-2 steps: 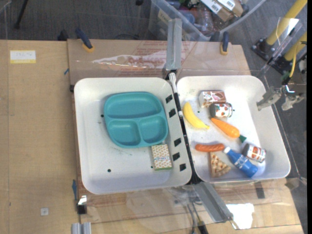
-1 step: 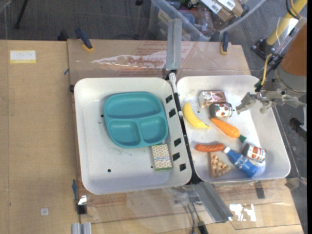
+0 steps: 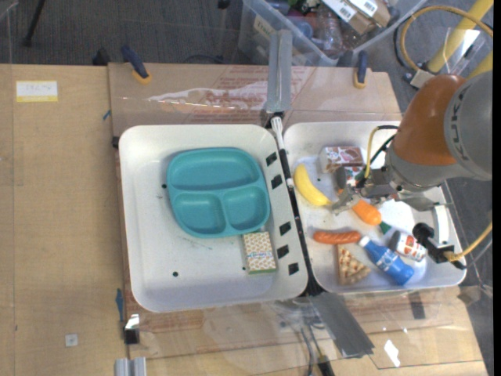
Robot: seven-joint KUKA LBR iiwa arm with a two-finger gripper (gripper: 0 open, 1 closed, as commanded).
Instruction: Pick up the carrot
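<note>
Short orange carrot (image 3: 366,211), green-tipped

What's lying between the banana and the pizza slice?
In the camera view, a hot dog lies between the banana and the pizza slice, in the right bin.
</note>
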